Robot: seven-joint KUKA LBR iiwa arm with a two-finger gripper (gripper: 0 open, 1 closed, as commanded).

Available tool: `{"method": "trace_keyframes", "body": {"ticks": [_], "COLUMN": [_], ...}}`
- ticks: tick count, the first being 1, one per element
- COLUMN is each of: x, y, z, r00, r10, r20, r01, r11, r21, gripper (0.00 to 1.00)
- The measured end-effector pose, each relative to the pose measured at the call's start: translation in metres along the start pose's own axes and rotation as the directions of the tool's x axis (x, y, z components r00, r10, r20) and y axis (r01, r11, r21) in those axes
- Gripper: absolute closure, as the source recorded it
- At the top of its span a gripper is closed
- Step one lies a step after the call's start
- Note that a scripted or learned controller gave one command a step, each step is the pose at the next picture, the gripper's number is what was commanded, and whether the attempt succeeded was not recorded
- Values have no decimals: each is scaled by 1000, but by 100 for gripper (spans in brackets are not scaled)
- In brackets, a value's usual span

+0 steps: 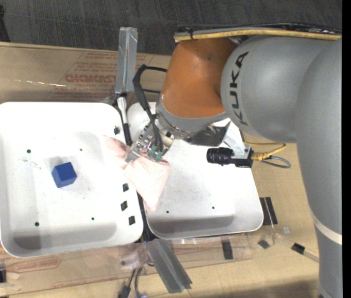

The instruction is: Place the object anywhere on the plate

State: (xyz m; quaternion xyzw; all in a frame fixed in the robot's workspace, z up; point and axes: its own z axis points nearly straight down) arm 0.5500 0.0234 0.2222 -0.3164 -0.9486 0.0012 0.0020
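Grey arm (274, 85) bent low over right bin (225, 219)

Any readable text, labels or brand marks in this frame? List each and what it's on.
"KUKA": on the grey arm, dark letters running up beside the orange band.
Red print on the cardboard sheet behind the bins: too blurred to read for certain.
No text shows on the blue cube or the left bin.

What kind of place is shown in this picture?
Probably a robot test bench in a lab: a large grey arm reaches over two white bins, one holding a blue cube, on a taped cardboard sheet.
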Motion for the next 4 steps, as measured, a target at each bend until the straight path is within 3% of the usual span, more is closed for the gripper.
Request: {"method": "trace_keyframes", "body": {"ticks": [1,2,3,4], "x": [23,59,91,91], "y": [33,81,123,123], "z": [-5,-3,-8,-8], "r00": [919,796,795,795], "r10": [-394,-606,-607,-607], "r20": [3,6,6,6], "r01": [394,606,607,607], "r11": [919,796,795,795], "r21": [-1,-1,-1,-1], "gripper": [100,100,100,0]}}
